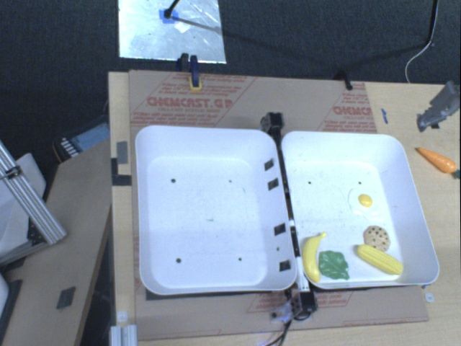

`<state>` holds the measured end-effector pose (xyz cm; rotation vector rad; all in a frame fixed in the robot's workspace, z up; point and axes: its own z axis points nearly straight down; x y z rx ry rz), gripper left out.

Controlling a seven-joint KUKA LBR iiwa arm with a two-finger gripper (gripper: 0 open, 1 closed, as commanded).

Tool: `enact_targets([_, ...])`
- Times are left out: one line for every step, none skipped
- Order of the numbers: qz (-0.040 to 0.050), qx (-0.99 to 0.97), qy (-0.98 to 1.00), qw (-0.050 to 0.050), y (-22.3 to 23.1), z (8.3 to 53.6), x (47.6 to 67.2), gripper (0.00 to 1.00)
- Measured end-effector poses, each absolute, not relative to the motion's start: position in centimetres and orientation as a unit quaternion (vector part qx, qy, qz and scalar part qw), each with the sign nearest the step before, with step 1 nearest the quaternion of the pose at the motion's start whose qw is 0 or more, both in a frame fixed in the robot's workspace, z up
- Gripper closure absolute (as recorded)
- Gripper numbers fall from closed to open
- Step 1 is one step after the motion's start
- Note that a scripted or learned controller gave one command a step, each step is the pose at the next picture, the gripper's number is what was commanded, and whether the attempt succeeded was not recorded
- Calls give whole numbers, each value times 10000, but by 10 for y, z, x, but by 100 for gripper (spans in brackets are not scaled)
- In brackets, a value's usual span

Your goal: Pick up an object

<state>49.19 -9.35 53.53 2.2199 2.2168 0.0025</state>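
The right bin (pixel 400 157) holds several toy foods. A fried egg (pixel 364 200) lies near its right side, with a round cookie (pixel 376 237) below it and a yellow corn cob (pixel 379 259) at the front right. A banana (pixel 311 256) lies at the front left of that bin, touching a green leafy piece (pixel 333 264). My gripper (pixel 436 112) shows as a grey shape at the right edge, above the bench and outside the right bin, far from all the foods. Nothing shows in its grasp.
The left bin (pixel 144 193) sits beside the right one, joined by a black-clipped divider (pixel 282 193). An orange carrot (pixel 437 160) lies on the bench just right of the right bin. A shiny metal sheet (pixel 171 20) lies beyond the bench's back edge.
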Motion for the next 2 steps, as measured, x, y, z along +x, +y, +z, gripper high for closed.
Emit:
enact_targets([5,7082,7060,26,-168,535,486,0])
enact_targets([5,7075,7067,32,-203,535,525,0])
